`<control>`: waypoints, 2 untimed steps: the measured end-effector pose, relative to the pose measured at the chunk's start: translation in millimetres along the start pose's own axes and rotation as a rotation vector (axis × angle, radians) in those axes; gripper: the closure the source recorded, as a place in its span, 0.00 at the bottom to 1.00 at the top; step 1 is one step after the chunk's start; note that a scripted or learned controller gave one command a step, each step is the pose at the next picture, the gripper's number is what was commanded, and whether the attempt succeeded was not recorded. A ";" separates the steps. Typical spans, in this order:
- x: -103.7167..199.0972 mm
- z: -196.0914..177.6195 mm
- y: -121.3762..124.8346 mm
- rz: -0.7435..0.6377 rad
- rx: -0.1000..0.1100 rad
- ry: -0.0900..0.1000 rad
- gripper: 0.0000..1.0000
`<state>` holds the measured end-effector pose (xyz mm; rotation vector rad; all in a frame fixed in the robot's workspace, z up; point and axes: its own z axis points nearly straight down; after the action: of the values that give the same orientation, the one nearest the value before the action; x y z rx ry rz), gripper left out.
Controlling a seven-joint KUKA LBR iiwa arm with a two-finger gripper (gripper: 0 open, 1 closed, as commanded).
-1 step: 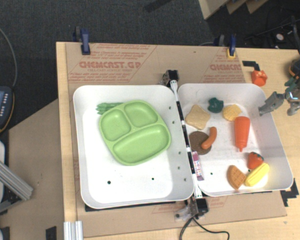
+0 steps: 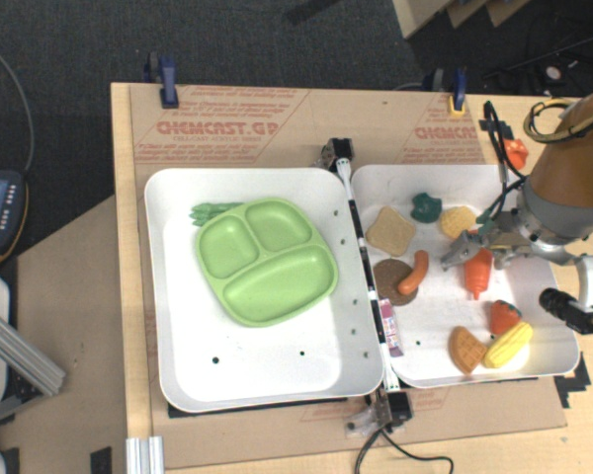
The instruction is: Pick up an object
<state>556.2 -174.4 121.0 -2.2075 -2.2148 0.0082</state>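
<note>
Reaching in over the right-hand shallow white bin (image 2: 534, 363), the grey arm with its orange band (image 2: 563, 171) likely hovers low to grab something; whether its jaws are wide or narrow I cannot tell. The gripper (image 2: 474, 250) sits just above the small orange carrot-shaped toy (image 2: 477, 275), which is touching or nearly so.
</note>
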 end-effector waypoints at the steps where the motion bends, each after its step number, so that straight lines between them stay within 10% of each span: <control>1: -0.3 39.4 3.3 0.003 -0.008 -0.004 0.00; 2: -1.0 25.8 4.7 0.003 -0.015 -0.007 1.00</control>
<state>560.6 -175.2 95.1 -2.2224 -2.2224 -0.0005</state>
